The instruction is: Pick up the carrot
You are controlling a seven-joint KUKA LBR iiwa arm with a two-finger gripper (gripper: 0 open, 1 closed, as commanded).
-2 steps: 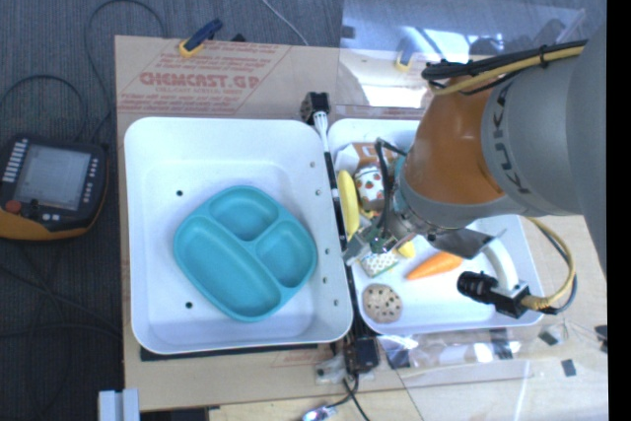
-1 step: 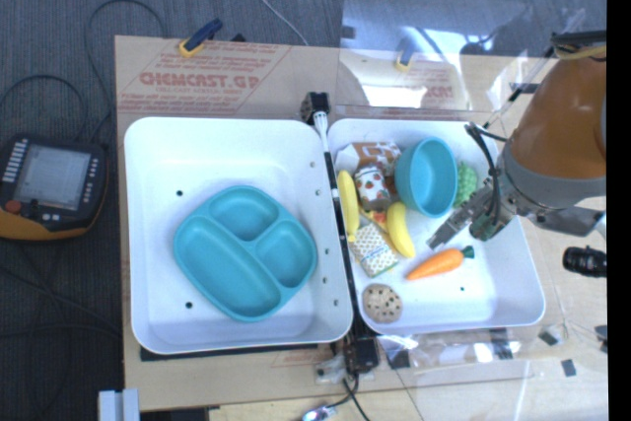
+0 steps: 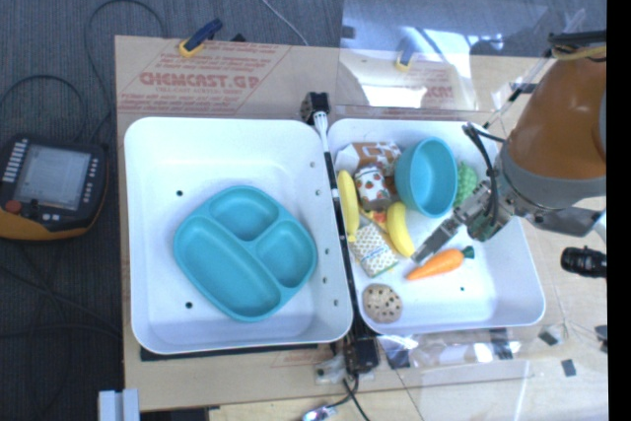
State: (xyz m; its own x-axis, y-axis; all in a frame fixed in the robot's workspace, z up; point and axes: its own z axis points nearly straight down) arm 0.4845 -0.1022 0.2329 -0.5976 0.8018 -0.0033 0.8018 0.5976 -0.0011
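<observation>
The orange carrot [image 3: 434, 263] lies in the right bin [image 3: 513, 296], near its middle front, with its green top pointing right. My gripper [image 3: 463, 227] hangs just above and to the right of the carrot, at the end of the grey wrist under the orange band. Nothing shows held in it. The carrot rests on the bin floor, a little apart from the other food.
The right bin also holds a blue bowl [image 3: 427, 175], two bananas [image 3: 347, 202] [image 3: 398, 229], a cookie [image 3: 382, 303], a patterned packet [image 3: 373, 246] and a green item [image 3: 465, 180]. A blue divided plate [image 3: 246, 251] sits in the left bin [image 3: 158, 153].
</observation>
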